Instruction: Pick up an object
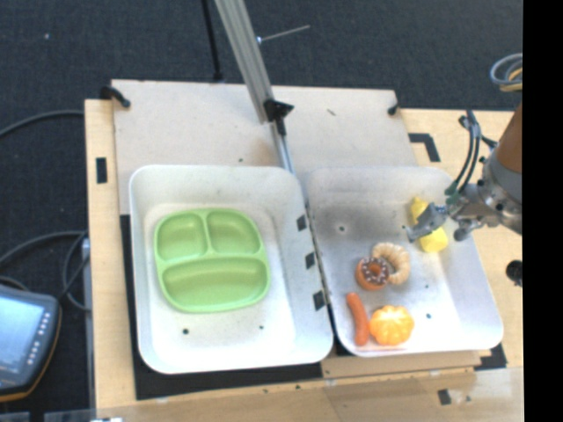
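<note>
The right bin [466, 301] holds a frosted doughnut [384, 266], an orange carrot [358, 317] and an orange fruit [391, 323] near its front. A yellow object [433, 241] lies at the bin's right side, and another yellow bit [417, 207] shows just up and left of it. My gripper [445, 227] hangs low over that spot from the right, right against the yellow object and partly covering it. Whether it grips anything is unclear.
The left bin [149, 341] holds a green divided plate [211, 258]. A slanted metal pole [251, 60] rises from between the bins at the back. A handheld screen [22, 337] lies off the bench at the lower left. Cables run by the arm [475, 148].
</note>
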Tool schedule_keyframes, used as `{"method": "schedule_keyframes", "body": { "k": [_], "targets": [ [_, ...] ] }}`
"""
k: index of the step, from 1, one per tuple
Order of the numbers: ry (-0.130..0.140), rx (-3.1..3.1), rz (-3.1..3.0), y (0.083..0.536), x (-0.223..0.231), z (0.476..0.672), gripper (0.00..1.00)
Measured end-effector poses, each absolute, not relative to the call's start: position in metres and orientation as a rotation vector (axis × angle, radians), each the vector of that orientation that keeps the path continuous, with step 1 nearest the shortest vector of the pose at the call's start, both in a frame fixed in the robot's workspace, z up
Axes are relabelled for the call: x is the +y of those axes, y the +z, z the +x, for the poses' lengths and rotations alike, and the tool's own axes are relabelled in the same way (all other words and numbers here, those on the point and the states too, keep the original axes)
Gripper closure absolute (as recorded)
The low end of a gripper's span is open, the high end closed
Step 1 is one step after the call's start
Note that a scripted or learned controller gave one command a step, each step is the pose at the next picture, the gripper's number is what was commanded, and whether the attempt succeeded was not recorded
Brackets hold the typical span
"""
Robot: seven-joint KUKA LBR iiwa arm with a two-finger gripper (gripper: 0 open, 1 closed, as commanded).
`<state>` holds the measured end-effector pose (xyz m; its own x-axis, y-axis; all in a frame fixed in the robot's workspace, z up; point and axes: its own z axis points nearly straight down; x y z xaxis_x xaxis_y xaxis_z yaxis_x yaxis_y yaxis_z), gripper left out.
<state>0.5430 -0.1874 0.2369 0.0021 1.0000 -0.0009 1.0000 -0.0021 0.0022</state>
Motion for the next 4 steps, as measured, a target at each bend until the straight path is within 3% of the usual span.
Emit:
{"method": "schedule_keyframes", "body": {
  "k": [1,2,3,4],
  "targets": [
    [-0.003,2.234,2.220,0.163,-0.109,0.507,0.00],
    [0.006,2.230,2.210,0.203,-0.034,0.491,0.00],
    [0.008,2.215,2.213,0.322,-0.090,0.529,0.00],
    [-0.006,2.234,2.218,0.220,0.000,0.523,0.00]
  ]
}}
